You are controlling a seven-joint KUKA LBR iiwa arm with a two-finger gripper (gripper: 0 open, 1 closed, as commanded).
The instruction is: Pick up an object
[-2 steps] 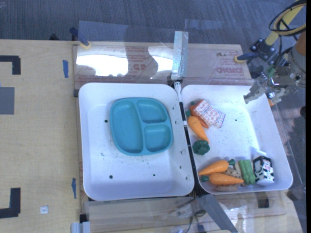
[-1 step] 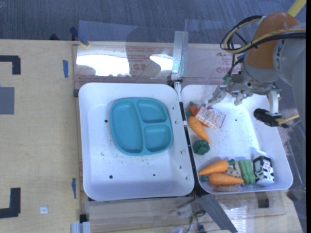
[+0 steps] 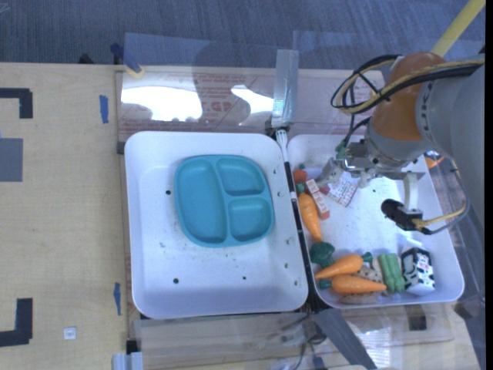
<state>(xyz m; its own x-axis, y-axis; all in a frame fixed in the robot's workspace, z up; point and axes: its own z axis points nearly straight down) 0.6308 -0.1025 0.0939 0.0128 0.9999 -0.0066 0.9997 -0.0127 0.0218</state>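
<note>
I am reaching in over the right bin [image 3: 451, 272] with my wrist bent downward, my gripper [image 3: 344, 177] hovering above its far-left corner, beyond the carrots [image 3: 348, 274] lying along its near edge.

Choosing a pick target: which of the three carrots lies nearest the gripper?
The carrot along the right bin's left wall, lying lengthwise; the other two sit near the front edge, farther from the gripper.

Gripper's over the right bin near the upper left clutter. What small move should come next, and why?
Probably a short straight descent. The gripper hangs over the red-and-white packet at the right bin's upper left, with nothing visibly between its fingers. The carrots lie farther along the near edge, so the packet looks like the closest target.
</note>
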